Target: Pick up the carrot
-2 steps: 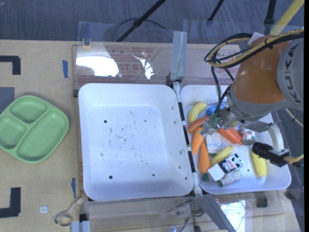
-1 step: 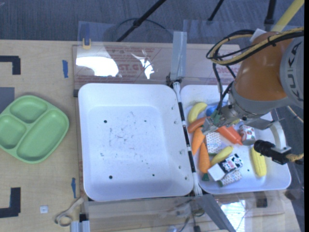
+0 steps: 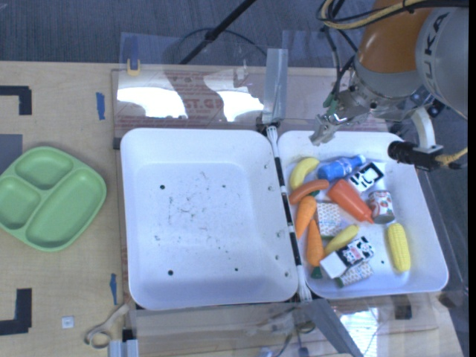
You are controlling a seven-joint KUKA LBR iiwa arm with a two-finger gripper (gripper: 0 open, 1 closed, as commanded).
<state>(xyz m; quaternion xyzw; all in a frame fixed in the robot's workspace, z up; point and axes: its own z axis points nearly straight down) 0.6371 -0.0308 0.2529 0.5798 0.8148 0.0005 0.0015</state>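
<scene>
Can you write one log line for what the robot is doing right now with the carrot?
task: pick up carrot | carrot: lying in right bin among toy food | arm: above bin's far edge | carrot not held

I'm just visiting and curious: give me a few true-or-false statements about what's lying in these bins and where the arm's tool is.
1. The carrot lies in the right bin. True.
2. The tool is gripping the carrot. False: it hangs over the right bin's far edge, apart from the carrot.
3. A corn cob lies near the right bin's right side. True.
4. The green divided plate sits inside the left bin. False: it rests on the bench, left of both bins.
5. The banana is in the left bin. False: it lies in the right bin, beyond the carrot.
</scene>
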